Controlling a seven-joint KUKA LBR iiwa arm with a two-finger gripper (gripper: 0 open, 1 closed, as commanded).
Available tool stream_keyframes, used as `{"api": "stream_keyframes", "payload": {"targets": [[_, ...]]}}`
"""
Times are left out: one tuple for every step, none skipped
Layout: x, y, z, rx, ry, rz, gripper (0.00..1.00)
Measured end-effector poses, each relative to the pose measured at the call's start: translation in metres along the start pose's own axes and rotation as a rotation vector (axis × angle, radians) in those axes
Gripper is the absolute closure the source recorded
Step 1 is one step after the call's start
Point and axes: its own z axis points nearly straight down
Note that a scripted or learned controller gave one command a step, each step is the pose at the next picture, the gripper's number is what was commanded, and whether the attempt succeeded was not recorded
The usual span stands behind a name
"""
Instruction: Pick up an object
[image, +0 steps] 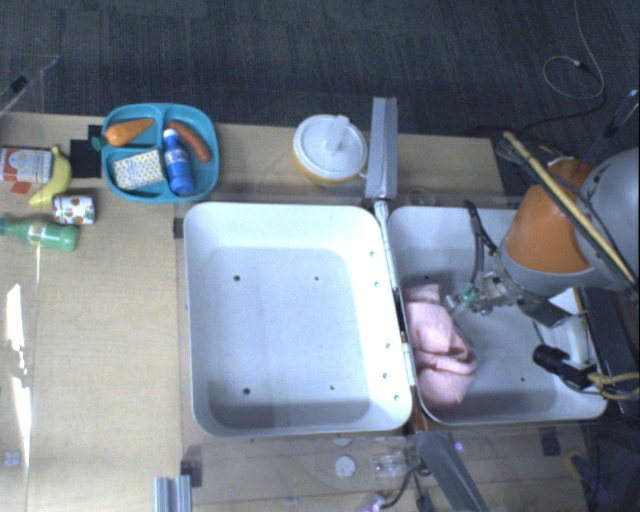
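A crumpled pink cloth (438, 342) lies in the right bin (520, 400), against its left wall. The grey arm with its orange band (545, 232) reaches in from the right, low over that bin. Its gripper (468, 299) sits just right of the cloth's upper edge, close to it or touching it. The view is too small to tell how the gripper stands or whether any cloth is in it.
The left bin (290, 310) stands beside the right one. Behind the bins are a white lidded cup (330, 148) and a blue divided tray (160, 152) with toy food. A banana (52, 178), a can (73, 209) and a green bottle (40, 234) lie at far left.
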Motion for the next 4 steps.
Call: {"api": "stream_keyframes", "payload": {"targets": [[-0.019,-0.039,-0.123,0.006,0.002,0.126,0.0],[0.004,-0.024,-0.006,0.005,0.002,0.106,0.0],[0.033,-0.057,-0.002,-0.009,-0.005,-0.16,0.0],[0.027,-0.058,-0.002,-0.01,-0.003,-0.261,0.0]]}}
